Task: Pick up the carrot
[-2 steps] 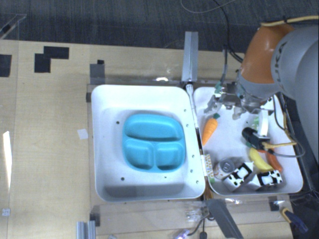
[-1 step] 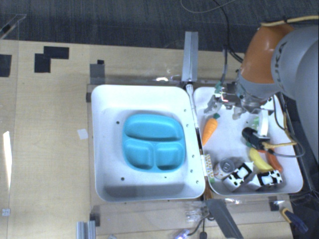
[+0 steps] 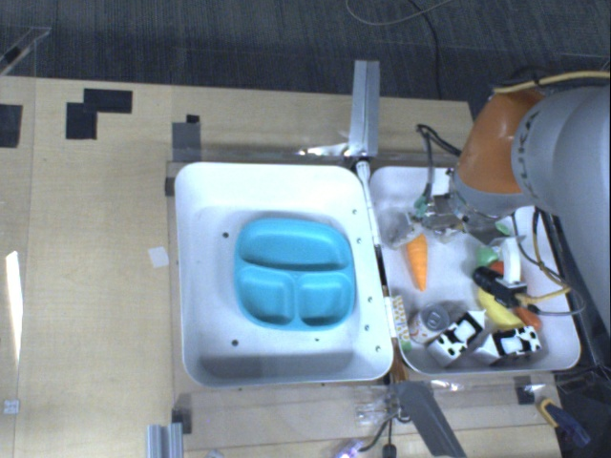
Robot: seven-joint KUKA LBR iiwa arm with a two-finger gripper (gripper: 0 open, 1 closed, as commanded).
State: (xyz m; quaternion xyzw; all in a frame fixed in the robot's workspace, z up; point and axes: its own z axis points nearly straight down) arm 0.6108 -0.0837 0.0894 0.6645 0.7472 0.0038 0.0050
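Orange carrot point(image 3: 417, 260) lies unlifted in the right bin point(image 3: 573, 356).
End effector point(image 3: 440, 216) hovers at the carrot's one o'clock, just beside its top; its grip cannot be told. Grasp and lift remain.

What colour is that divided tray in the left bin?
Light blue tray, three compartments, clearest in the camera view.

We see open white floor at nine o'clock of the orange tapered carrot point(image 3: 417, 260). The grey arm's gripper point(image 3: 437, 219) crowds its twelve o'clock end; a heap of small toys point(image 3: 492, 303) blocks four o'clock.
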